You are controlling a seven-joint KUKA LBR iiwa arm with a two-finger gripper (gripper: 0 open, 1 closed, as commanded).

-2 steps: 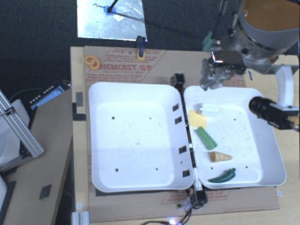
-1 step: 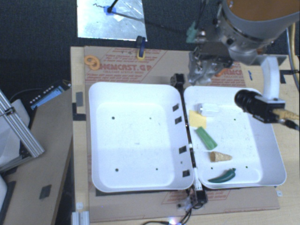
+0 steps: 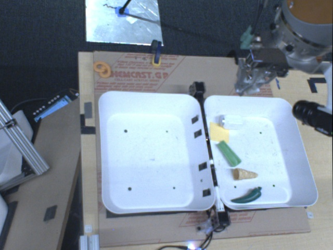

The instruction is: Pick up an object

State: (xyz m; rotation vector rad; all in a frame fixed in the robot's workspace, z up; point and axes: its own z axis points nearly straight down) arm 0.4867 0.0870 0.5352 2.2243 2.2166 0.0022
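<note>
The tool [image 3: 253,82] hovers past the right bin [image 3: 291,139] — grip state unclear; center over the green stick [image 3: 228,153] before descending.

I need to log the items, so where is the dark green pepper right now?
The dark green pepper lies in the right bin, near its front edge, just below the small tan cone.

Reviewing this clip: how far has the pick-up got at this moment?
Done: nothing lifted so far. The yellow block, green stick, cone, dark green pepper and clear piece all lie in the right bin. In hand: the gripper sits over the bin's far rim, with nothing visibly held. Left: descend, grasp one object, lift.
</note>
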